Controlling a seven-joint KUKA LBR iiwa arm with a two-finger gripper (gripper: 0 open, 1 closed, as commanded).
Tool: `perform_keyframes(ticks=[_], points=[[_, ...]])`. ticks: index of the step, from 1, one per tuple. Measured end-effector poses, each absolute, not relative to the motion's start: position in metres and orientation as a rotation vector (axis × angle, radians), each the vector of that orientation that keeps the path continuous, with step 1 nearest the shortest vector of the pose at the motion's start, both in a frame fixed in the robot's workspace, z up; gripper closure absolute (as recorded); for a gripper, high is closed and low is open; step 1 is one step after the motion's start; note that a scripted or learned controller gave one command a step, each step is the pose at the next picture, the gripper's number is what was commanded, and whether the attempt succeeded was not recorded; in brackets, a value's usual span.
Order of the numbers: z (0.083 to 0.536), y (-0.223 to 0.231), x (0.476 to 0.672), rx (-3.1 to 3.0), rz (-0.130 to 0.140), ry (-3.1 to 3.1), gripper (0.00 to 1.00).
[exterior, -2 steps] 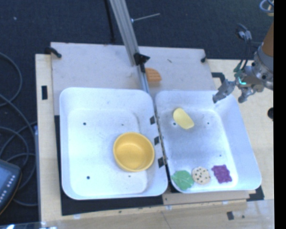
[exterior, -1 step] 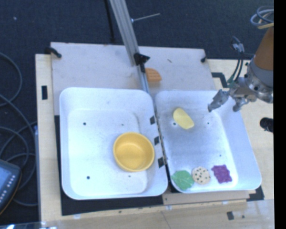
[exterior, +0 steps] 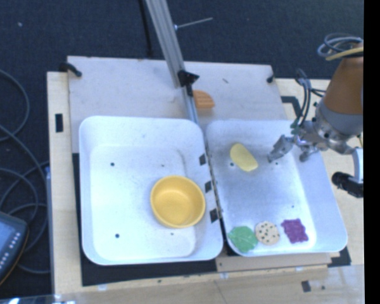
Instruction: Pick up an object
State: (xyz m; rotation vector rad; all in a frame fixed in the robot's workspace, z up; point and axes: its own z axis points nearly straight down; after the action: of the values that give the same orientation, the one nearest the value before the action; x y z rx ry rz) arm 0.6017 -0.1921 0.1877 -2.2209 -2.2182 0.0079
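The right bin (exterior: 316, 195) holds a yellow oval piece (exterior: 244, 157) near its back left, and along its front edge a green piece (exterior: 242, 238), a round cookie (exterior: 266, 232) and a purple piece (exterior: 294, 230). My gripper (exterior: 291, 151) hangs over the back right of that bin, to the right of the yellow piece, open, with nothing between its fingers. A yellow bowl (exterior: 177, 201) sits in the left bin (exterior: 101, 170).
An orange object (exterior: 202, 100) lies on the bench behind the bins, beside a slanted metal rail (exterior: 168, 37). Cables and a tablet corner (exterior: 3, 246) lie on the dark floor at the left.
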Motion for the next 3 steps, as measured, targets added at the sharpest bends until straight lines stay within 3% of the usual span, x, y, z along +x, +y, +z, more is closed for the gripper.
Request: perform_keyframes(ticks=[1, 2, 3], points=[[0.126, -0.19, 0.596, -2.222, 0.008, -2.217, 0.0], [0.141, -0.191, 0.599, -2.231, -0.004, -2.219, 1.0], [0.206, -0.192, 0.602, -2.223, -0.007, -2.231, 1.0]])
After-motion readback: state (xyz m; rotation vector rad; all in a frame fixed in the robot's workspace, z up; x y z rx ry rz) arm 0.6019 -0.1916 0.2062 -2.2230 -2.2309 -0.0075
